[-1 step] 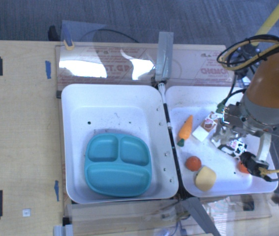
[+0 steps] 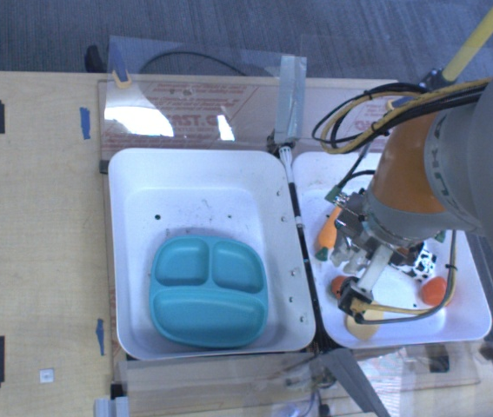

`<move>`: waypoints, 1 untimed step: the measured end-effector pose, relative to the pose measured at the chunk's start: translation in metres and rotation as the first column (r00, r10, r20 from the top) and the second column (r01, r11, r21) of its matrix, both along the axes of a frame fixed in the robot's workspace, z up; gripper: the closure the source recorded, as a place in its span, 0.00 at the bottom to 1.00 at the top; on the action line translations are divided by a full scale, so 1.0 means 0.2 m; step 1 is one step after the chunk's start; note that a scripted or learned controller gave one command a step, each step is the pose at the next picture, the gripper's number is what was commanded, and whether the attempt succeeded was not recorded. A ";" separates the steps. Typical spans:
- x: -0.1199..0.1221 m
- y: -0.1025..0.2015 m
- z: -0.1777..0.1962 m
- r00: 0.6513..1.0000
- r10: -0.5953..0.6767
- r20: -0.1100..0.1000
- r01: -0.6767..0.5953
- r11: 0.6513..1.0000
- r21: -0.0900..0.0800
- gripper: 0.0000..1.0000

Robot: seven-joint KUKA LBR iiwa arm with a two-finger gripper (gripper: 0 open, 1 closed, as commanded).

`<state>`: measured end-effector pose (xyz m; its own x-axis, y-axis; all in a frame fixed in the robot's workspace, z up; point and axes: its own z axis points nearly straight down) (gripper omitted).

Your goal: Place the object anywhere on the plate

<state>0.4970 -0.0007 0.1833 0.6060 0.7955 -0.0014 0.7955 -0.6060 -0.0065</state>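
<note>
White bins (image 2: 124, 233): lower left, our teal plate (image 2: 209, 292) waits bare; right, the gripper (image 2: 348, 252) hangs among toys (image 2: 325, 234) to pick, grasp we cannot tell.

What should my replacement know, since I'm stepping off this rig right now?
Hand: low in the right white bin, among the toys; grip unreadable here.
Teal divided plastic plate: in the left white bin, nothing on it.
Orange carrot-shaped toy, black-and-white toy and orange-red ball: all in the right bin.
Done: nothing placed.
Left: grasp one object, carry it to the plate, release.
</note>
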 end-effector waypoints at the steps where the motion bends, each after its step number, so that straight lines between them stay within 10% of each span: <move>1: -0.03 0.30 0.08 0.977 -0.215 0.005 0.215 0.977 -0.003 1.00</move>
